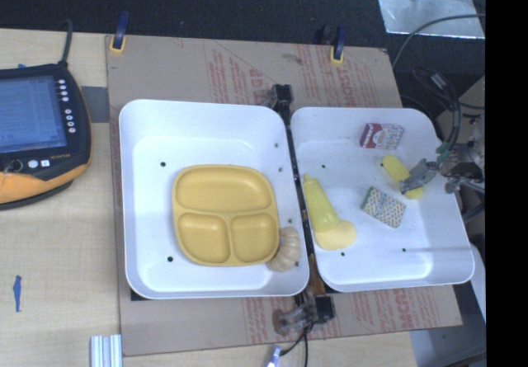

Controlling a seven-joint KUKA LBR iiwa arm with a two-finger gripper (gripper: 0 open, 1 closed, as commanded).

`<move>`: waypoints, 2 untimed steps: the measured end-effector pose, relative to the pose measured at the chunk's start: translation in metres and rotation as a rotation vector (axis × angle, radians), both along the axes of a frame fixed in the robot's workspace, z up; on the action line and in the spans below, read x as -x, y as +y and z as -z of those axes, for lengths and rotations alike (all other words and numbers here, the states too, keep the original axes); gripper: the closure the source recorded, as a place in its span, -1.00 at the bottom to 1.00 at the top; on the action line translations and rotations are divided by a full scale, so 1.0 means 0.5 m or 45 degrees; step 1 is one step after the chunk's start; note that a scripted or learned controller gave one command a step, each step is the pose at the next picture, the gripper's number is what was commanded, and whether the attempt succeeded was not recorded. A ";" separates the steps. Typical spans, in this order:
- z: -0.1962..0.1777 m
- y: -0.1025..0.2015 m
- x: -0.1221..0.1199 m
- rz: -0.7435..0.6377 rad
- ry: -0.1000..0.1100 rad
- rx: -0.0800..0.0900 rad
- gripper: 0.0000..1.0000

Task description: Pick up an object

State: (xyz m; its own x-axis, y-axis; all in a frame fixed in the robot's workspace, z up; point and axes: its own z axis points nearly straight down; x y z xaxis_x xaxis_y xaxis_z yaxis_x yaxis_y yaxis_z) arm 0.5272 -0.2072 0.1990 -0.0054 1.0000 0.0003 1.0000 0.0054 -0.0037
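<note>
Gripper (422,176): we see it at the right bin's (429,268) right edge; we cannot tell the jaws' state.
Small yellow oblong object (396,167): in right bin, touching gripper, long axis upper-left to lower-right.

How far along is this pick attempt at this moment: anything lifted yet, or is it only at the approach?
Done: the gripper has reached the right bin, at a small yellow object.
In hand: nothing visibly lifted; that object, the patterned packet, the red-and-white box and the yellow bottle all lie on the bin floor.
Left: grasping and raising one object.
</note>
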 end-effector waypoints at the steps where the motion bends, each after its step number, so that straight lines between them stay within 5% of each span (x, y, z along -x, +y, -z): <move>1: 0.207 -0.009 -0.086 -0.002 -0.011 0.003 -1.00; 2: 0.185 -0.009 -0.088 -0.007 -0.011 0.001 1.00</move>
